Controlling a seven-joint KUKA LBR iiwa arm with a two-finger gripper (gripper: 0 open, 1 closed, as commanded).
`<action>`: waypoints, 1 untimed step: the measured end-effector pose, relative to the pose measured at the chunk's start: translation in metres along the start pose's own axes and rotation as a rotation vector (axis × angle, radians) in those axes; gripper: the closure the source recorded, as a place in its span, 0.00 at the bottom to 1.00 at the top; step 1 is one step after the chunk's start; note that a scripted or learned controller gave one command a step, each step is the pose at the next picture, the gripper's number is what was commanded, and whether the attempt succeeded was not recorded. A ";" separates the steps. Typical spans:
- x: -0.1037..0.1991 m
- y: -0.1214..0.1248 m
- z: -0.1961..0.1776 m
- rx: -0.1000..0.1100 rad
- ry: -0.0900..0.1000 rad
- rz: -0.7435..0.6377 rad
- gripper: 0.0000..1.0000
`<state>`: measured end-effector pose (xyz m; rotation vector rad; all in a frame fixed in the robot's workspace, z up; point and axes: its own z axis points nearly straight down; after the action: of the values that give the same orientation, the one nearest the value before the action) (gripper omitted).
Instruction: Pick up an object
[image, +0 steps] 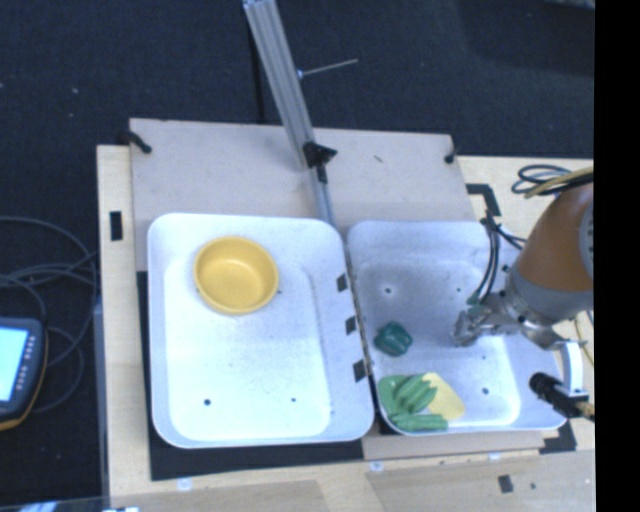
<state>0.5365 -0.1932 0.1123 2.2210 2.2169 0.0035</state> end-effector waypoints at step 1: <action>-0.003 0.004 -0.043 0.000 0.000 -0.002 1.00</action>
<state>0.5403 -0.1962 0.1553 2.2188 2.2183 0.0036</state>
